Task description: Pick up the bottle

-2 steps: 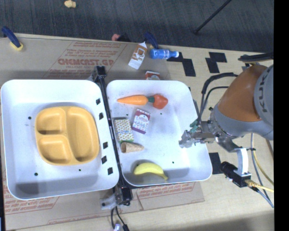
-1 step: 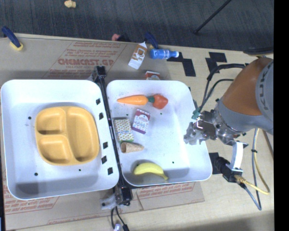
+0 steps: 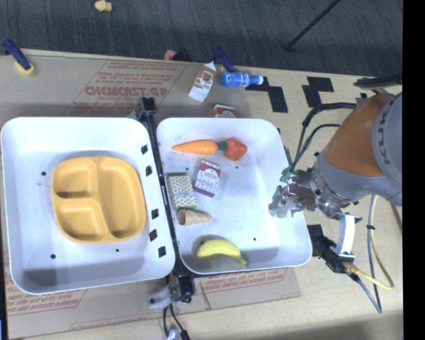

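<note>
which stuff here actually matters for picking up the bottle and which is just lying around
For the job:
- blue bottle, lying on the bench beyond the right bin
- gripper, at the right bin's right edge

Lying about:
- carrot
- strawberry
- banana
- ice cream cone
- small carton
- yellow divided plate in the left bin

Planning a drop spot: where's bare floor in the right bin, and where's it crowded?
Right bin: bare floor runs down its right half, between the carrot above, the banana below and the gripper at the right wall. Crowded: the left strip, where the purple carton, cracker box and cone bunch together.
</note>
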`<control>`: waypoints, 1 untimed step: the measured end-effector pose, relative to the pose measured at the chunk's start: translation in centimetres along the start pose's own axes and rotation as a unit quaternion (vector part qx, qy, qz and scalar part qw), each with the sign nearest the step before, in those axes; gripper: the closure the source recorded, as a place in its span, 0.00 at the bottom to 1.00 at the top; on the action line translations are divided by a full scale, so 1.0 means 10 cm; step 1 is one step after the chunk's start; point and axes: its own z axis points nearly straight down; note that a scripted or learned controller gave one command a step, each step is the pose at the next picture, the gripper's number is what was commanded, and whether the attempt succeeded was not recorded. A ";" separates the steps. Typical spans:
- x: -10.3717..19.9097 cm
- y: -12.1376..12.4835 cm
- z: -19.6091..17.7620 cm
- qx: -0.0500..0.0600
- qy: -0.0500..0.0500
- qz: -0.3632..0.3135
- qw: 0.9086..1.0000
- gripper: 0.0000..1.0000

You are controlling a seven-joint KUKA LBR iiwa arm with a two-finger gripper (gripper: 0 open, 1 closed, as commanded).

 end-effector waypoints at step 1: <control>0.05 -0.01 -0.08 -0.002 0.000 -0.016 1.000 1.00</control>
